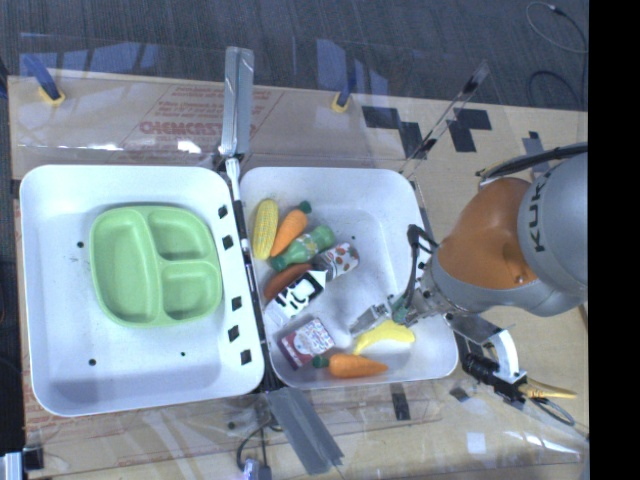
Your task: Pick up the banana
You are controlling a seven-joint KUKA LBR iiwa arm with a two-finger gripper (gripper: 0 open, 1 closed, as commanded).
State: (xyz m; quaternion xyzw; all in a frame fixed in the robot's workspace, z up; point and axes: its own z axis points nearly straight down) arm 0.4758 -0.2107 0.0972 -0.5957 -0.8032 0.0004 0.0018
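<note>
- Pincer (385, 315) hung low in the lower right of the frame, inside the right bin (400, 193), reaching in from the orange-banded arm (500, 253) at the right edge.
- Whether its jaws stood apart or together I could not tell; the metal tips blurred into the bin floor, and nothing showed plainly between them.
- The banana (385, 338) lay on the bin floor just below the pincer, probably touching or nearly touching its tips, with its length running left to right.
- An orange carrot (355, 366) lay just beside the banana toward the bottom edge of the bin, and a red packet (307, 340) sat to the left.
- Farther up the frame were a corn cob (264, 228), a second carrot (289, 231), a green bottle (305, 248) and a black-and-white carton (300, 290), well apart from the banana.
- The left bin (40, 268) held a green divided tray (157, 265).
- To do the step well, I judged the pincer should centre over the banana's middle, set its jaws across the short width, and descend straight so as not to catch the carrot beside it.
- A closing grip too near the tapered end could let the fruit slip out.
</note>
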